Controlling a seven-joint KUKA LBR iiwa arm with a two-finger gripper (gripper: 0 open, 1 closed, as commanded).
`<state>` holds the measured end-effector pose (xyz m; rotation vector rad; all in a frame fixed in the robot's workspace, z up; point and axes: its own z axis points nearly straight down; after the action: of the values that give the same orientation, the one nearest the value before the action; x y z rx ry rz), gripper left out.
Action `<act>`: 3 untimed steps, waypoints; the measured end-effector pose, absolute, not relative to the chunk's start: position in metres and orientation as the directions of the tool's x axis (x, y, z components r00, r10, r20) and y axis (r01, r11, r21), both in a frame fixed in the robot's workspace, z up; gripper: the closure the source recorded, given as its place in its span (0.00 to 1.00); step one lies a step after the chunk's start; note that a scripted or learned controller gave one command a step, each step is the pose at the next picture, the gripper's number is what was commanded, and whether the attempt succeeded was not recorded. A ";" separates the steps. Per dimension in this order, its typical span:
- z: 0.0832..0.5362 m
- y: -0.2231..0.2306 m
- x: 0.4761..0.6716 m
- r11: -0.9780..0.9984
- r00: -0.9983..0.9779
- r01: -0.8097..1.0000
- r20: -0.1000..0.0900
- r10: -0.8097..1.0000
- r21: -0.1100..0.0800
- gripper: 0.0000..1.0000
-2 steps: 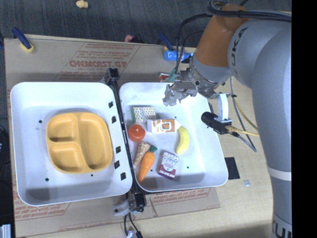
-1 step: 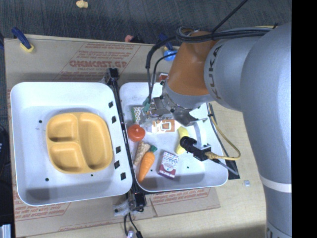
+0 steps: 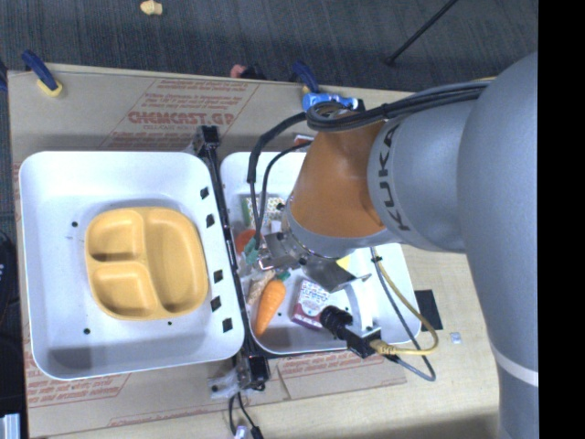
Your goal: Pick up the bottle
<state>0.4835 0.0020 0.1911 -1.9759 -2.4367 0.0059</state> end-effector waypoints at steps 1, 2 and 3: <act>0.234 0.102 0.476 0.260 -0.260 0.966 0.001 0.966 -0.004 1.00; 0.191 0.059 0.476 0.612 -0.612 0.791 0.002 0.791 -0.004 1.00; 0.247 -0.005 0.477 0.533 -0.533 0.846 0.000 0.846 -0.001 1.00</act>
<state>0.4768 -0.0047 0.2465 -1.5183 -2.7498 0.0020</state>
